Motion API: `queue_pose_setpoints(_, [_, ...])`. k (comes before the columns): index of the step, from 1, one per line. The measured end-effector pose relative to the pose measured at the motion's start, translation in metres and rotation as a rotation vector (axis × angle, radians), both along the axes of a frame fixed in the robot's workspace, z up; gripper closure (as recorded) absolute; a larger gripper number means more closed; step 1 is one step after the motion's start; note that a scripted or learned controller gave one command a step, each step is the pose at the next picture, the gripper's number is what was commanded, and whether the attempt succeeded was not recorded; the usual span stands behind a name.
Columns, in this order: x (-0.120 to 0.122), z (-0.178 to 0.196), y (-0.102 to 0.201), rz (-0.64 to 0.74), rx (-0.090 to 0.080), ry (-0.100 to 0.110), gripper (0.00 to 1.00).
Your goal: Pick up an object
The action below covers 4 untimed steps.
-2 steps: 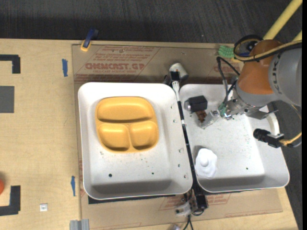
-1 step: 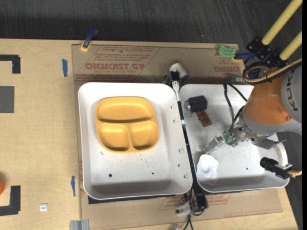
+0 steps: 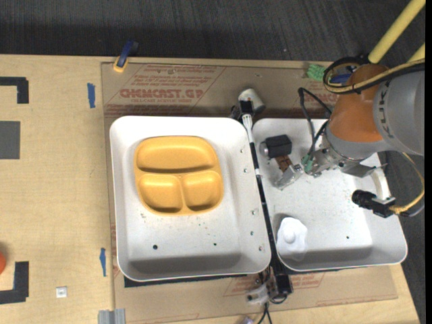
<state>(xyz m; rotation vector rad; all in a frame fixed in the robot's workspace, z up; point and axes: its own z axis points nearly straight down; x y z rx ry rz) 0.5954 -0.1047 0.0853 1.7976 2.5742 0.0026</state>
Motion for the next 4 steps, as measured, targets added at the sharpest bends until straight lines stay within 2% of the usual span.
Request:
queue_pose_setpoints(1, [0.054,0.0,0.004,0.091,-0.001,-0.001,0.0])
queue_pose_setpoints(2, [0.005,0.0,0.003,-0.12,0.001,0.003,0.0])
queue_pose_setpoints(3, [0.036,0.003,0.007,0.03,-0.001,-0.001,0.0])
queue_pose_setpoints(4, [-0.06,0.0,-0.009,-0.185,0.0,0.003,0.0])
